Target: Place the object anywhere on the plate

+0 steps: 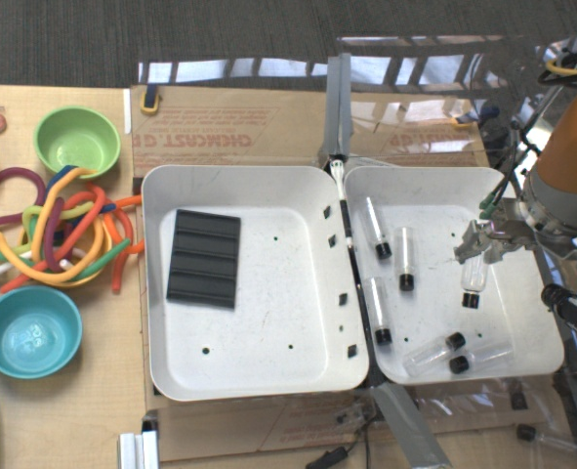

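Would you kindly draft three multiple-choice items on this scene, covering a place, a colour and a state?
1. The black ribbed rectangular plate lies in: A) the left white bin; B) the right white bin; C) a bowl.
2. The round plastic bowl at the top left is: A) red; B) green; C) black.
3. The clear plastic tubes are: A) uncapped; B) capped in black; C) capped in white.

Answers: A, the plate sits in that bin's left half; B, the bowl's inside is light green; B, each tube ends in a black cap.
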